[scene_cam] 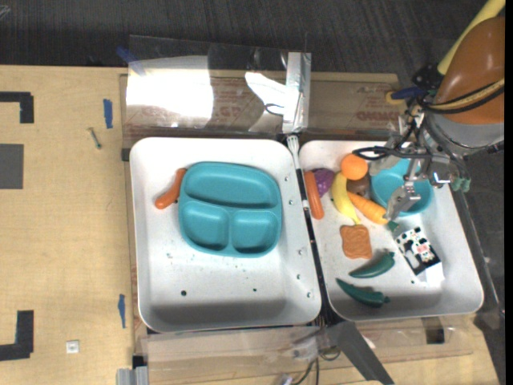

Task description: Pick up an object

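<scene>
I have the claw (pixel 398 207) low in the right bin (pixel 461 283) toward the desk's far-right corner, beside the carrot (pixel 367 208), grip state unclear to me, so I'd center over the carrot before closing.

Two bins side by side on the bench (pixel 56 215). Left bin (pixel 160 295): divided plate (pixel 231 207) in the middle, sausage (pixel 170 189) touching its left edge. Right bin (pixel 457 287): carrot (pixel 313 194) along left wall, banana (pixel 344 199) right of it, bowl (pixel 401 189) at back right under the hand (pixel 403 199). Toast (pixel 355 241) mid-bin, two pods (pixel 367 281) in front, card (pixel 418 249) to their right.
</scene>
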Robot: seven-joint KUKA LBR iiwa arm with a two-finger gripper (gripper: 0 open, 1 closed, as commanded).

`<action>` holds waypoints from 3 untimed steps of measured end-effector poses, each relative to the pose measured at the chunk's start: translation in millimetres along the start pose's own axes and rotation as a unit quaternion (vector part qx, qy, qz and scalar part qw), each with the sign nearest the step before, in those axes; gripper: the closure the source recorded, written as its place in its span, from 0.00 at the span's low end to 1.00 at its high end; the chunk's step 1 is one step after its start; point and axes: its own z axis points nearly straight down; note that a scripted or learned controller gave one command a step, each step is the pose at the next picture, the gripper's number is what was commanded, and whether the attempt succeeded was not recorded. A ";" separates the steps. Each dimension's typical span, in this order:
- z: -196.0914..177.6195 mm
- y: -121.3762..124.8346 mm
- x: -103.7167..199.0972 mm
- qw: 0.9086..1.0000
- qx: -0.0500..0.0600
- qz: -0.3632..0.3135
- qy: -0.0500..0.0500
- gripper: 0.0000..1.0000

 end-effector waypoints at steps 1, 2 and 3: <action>125.1 12.7 28.0 1.000 0.000 0.021 -0.003 0.00; 111.4 13.1 24.1 1.000 0.001 0.020 -0.009 1.00; -17.0 63.2 29.6 1.000 0.000 -0.024 -0.007 1.00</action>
